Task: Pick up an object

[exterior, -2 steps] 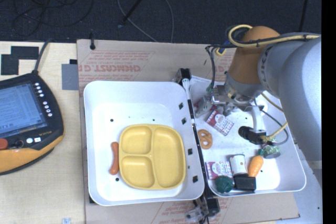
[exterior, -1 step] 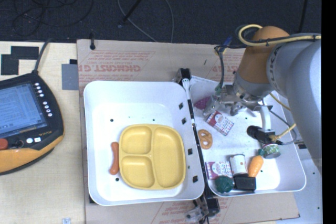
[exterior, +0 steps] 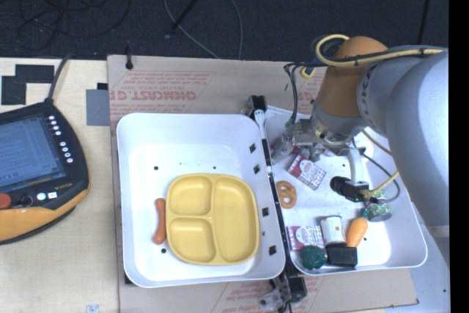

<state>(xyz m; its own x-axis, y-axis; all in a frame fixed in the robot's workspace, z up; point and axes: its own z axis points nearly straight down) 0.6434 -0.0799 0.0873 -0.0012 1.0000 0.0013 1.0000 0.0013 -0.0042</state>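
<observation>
My gripper [exterior: 300, 144] hangs low over the far left part of the right bin [exterior: 410, 253], under the orange-banded wrist. Just in front of it lies a red and white packet [exterior: 308, 173], very close to the gripper; I cannot tell whether they touch. A brown pretzel [exterior: 286, 193] lies near the bin's left wall. Toward the front lie a second red and white packet [exterior: 303, 236], a small white can [exterior: 332, 228], an orange carrot [exterior: 356, 232], a dark green lump [exterior: 313, 256] and a black block [exterior: 341, 256].
The left bin [exterior: 139, 157] holds a yellow divided plate [exterior: 212, 218] with an orange sausage [exterior: 159, 221] beside it on its left. A tablet-like pendant [exterior: 33, 165] lies off the bench to the left. A small green leafy item [exterior: 379, 212] sits near the carrot.
</observation>
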